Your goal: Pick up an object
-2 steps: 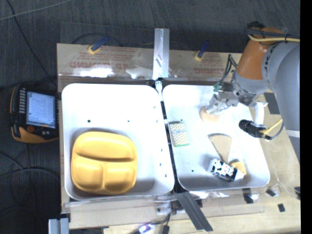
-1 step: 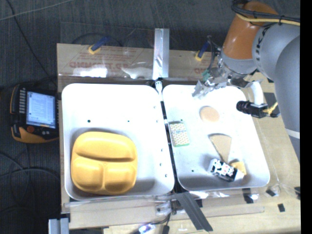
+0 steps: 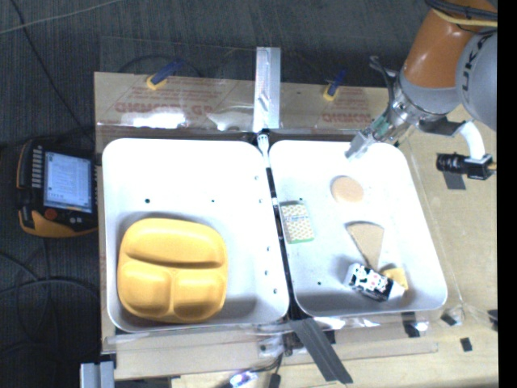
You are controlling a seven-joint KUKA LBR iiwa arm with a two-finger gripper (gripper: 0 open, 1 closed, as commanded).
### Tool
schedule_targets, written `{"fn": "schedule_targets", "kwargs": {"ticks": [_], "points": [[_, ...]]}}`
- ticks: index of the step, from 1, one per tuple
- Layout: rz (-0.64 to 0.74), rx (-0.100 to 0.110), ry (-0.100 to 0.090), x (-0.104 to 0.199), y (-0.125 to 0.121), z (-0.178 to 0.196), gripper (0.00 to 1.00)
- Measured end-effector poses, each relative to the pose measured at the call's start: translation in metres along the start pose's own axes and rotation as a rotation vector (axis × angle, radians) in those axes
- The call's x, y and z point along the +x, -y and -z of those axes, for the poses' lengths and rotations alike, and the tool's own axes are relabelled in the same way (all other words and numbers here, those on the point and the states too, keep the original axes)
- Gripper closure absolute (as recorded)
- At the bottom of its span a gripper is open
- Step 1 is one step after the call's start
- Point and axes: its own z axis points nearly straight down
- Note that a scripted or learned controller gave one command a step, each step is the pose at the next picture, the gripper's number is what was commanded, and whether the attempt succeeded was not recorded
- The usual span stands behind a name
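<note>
Risk, empty grasp: the gripper [image 3: 361, 145] hangs over the far rim of the right bin [image 3: 420, 217], with nothing beneath it but bare white floor. A descent from here would, in my judgement, close on nothing.
Risk, flat items: the round tan disc [image 3: 348, 190] and the tan wedge-shaped piece [image 3: 369, 237] lie flat on the bin floor. Judged hard to get under; the jaws could slide off them.
Risk, crowding: the small black-and-white object [image 3: 370, 280] sits touching or just beside a small yellow piece [image 3: 396, 276] near the front right corner. A grasp there could strike the bin wall or nudge both away.
Risk, oversize: the large yellow moulded object [image 3: 171, 268] in the left bin [image 3: 121, 176] looks too broad for a two-finger grip.
Arm pose: the arm [image 3: 440, 47] enters from the upper right, orange band uppermost, wrist angled down and toward the left, tool tip pointing at the far edge of the right bin.
Jaws: too small and blurred to judge; cannot tell whether spread or pressed together. Nothing is seen between them.
Task object, location: no candidate lifted. All lie in the bins; a small green-patterned card [image 3: 296, 221] rests near the divider on the right bin's left side.
Nearest candidate: the round tan disc, near but apart from the tool tip.
Status: pick not yet made.
</note>
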Motion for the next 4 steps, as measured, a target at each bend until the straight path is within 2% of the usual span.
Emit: {"fn": "schedule_targets", "kwargs": {"ticks": [1, 3, 4], "points": [[0.026, 0.000, 0.000, -0.015, 0.008, -0.007, 1.00], [0.122, 0.001, -0.001, -0.007, 0.004, -0.031, 1.00], [0.122, -0.002, 0.001, -0.007, 0.003, -0.021, 1.00]]}}
